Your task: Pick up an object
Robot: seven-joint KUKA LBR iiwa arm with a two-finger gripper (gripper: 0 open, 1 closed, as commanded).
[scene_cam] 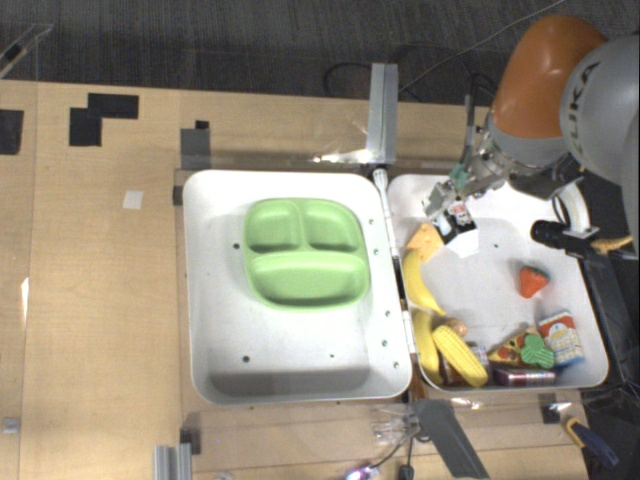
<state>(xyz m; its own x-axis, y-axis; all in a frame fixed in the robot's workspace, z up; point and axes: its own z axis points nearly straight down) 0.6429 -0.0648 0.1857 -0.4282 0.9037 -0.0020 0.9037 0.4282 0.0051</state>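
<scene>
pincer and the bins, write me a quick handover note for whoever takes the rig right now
Pincer: low over the far left part of the right bin, just above the orange wedge. I cannot tell whether it is open or shut, and nothing shows in it.
Things: banana along the right bin's left wall, corn near its front, strawberry to the right, a pile of small packs in the front right corner. Green tray sits in the left bin.
Done: no pick visible yet.
Left: grasp one thing, likely the wedge, and lift it.
</scene>
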